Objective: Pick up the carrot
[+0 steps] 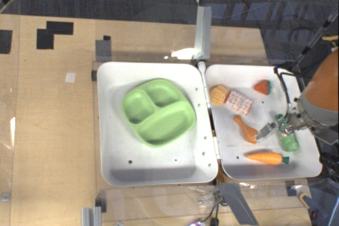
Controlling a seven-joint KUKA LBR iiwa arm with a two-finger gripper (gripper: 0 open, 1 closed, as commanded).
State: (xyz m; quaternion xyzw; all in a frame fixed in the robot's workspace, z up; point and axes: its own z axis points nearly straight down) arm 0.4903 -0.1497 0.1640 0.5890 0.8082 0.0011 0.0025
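Note:
The carrot [264, 157] is orange with a green stub at its right end. It lies flat near the front wall of the right bin [228, 164], pointing left. My gripper [271, 129] hangs over the middle right of that bin, a little behind the carrot and apart from it. Its tip is close to the fat end of a tan drumstick [246, 129]. Nothing of the carrot is in the gripper.
A small green item [289, 142] sits just right of the gripper. Corn [218, 95], a pink wafer [239, 103] and a strawberry [262, 87] lie at the back of the right bin. The left bin [111, 166] holds a green divided plate [139, 93].

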